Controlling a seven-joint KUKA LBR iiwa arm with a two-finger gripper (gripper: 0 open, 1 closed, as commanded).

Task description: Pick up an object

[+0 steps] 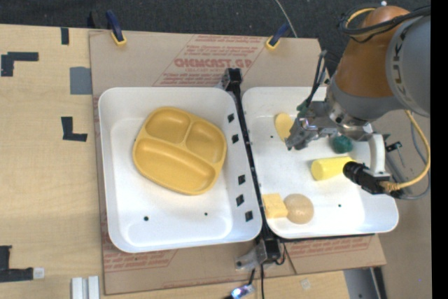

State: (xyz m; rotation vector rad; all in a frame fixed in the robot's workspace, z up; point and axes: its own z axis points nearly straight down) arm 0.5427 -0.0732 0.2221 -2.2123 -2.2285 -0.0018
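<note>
My gripper (297, 138) hangs low over the right bin (318, 220), its dark fingers just right of a small pale yellow piece (282, 125) at the bin's upper left. A yellow cylinder-shaped object (329, 168) lies to the gripper's lower right. A teal object (341, 143) sits partly hidden under the wrist. Near the bin's front edge rest a beige round object (299, 209) and a yellow cube-like block (274, 206). Nothing shows between the fingers.
The left bin (119, 220) holds a yellow divided plate (180, 149). A black divider with clips (240, 143) runs between the bins. Cardboard (203, 59) lies under both bins, held by blue-and-yellow clamps at the back. Cables trail from the arm at the right.
</note>
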